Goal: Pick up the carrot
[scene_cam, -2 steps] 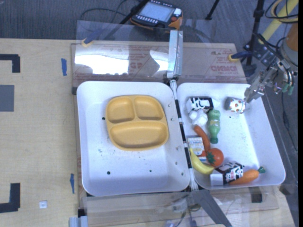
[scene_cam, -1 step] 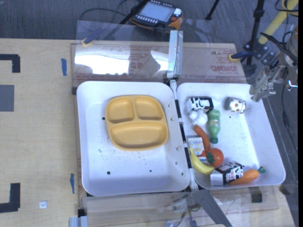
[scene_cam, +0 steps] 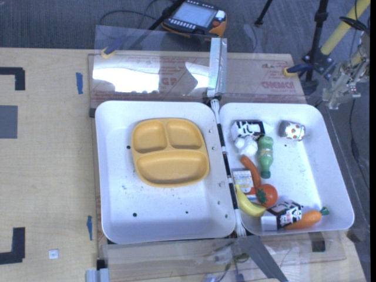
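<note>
The carrot [scene_cam: 309,218] is orange with a green tip at its right end. It lies in the front right corner of the right bin [scene_cam: 314,169], close to the front wall. Its left end touches a small black-and-white carton [scene_cam: 287,215] lying beside it.
Along the right bin's left side lie a banana [scene_cam: 247,203], a red tomato [scene_cam: 268,194], a long red piece [scene_cam: 251,170], a green bottle [scene_cam: 265,155] and a cow-patterned toy [scene_cam: 247,129]. A small round toy [scene_cam: 292,131] sits at the back. The left bin [scene_cam: 117,216] holds a yellow divided plate [scene_cam: 170,151].
</note>
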You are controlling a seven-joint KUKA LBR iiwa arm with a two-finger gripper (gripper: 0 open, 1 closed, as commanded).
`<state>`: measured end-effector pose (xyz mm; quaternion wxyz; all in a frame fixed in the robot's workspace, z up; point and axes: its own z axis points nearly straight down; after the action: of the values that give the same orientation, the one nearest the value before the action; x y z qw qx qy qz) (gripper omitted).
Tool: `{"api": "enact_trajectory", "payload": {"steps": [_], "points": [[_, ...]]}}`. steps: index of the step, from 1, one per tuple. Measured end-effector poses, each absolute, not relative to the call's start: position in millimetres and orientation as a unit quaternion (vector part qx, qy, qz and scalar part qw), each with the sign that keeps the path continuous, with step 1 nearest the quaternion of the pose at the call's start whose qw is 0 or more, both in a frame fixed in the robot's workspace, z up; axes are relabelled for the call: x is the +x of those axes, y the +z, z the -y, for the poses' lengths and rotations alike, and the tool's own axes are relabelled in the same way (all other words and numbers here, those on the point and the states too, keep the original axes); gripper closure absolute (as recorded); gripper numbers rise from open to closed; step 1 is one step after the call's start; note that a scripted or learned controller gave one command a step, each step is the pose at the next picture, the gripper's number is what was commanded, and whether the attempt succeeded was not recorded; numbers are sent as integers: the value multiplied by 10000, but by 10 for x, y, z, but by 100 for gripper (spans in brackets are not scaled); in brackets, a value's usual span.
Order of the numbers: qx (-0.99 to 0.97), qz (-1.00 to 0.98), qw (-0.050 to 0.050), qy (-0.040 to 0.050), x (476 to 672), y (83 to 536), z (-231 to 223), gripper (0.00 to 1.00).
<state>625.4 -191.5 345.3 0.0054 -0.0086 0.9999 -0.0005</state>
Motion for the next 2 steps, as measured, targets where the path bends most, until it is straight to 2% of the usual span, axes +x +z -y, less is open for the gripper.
{"api": "enact_trajectory", "payload": {"steps": [1,2], "points": [[-1018,-9948,23,6,6677,2474,1905,100],[-1018,-9948,26,6,6679,2477,1905,0]]}}
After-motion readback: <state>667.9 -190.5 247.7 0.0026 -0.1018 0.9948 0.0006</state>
